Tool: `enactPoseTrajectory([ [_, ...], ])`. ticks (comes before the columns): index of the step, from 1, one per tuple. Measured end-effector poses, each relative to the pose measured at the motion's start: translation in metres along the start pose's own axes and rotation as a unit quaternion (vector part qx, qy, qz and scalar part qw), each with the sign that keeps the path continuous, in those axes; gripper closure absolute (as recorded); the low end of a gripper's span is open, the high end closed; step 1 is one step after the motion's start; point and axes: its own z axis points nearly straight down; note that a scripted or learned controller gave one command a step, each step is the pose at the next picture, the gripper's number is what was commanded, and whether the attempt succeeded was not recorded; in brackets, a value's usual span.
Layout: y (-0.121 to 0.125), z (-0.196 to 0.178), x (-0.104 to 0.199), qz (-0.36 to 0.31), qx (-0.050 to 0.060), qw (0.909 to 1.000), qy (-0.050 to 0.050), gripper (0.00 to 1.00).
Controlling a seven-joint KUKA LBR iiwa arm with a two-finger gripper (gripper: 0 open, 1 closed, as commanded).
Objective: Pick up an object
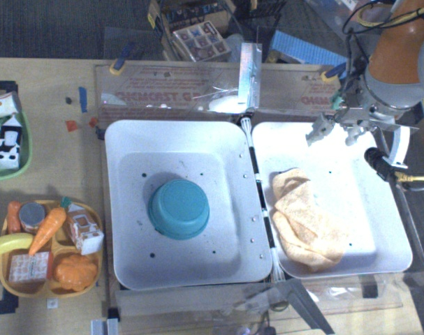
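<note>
Pincer: the pincer [335,129] hangs at the upper right of the frame, over the top edge of the right bin [386,208]; its two fingers stand apart with bare white showing between them, nothing held.
Arm: the arm [400,54] comes in from the upper right corner, its orange band above the wrist.
Nearest thing: a crumpled tan cloth [306,218] lies in the right bin, against that bin's left wall and spreading toward its lower edge.
Key relation: the cloth lies below the pincer in the frame and slightly to its left, clearly apart from the fingers, in the same bin.
Cloth's axis: its long run goes from upper left to lower right; the upper lobe, near the bin's left wall, is the part closest to the pincer.
Other candidate: a teal bowl [179,208] sits mouth down near the middle of the left bin [128,145], well apart from the pincer and across the divider between the bins.
Judgement: the cloth looks like the closer target; reaching it would call for a shift toward the lower left of the frame and then a descent.
Risk: soft folds may slip out of a shallow pinch, and the bin wall beside the cloth leaves little room on that side.
Off to the side: toy food sits in trays on the surface at the far left of the frame, outside both bins.
</note>
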Motion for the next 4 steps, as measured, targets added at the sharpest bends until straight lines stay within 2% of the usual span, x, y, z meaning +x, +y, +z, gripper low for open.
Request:
enactPoseTrajectory([
  [1, -0.03, 0.125, 0.025, -0.037, -0.002, 0.9993, 0.0, 0.0],
  [2, -0.006, -0.016, -0.013, 0.045, -0.001, 0.999, -0.001, 0.0],
  [3, -0.023, 0.104, 0.016, 0.041, 0.0, 0.9992, 0.0, 0.0],
  [4, -0.036, 0.027, -0.019, 0.028, -0.001, 0.9996, -0.001, 0.0],
])
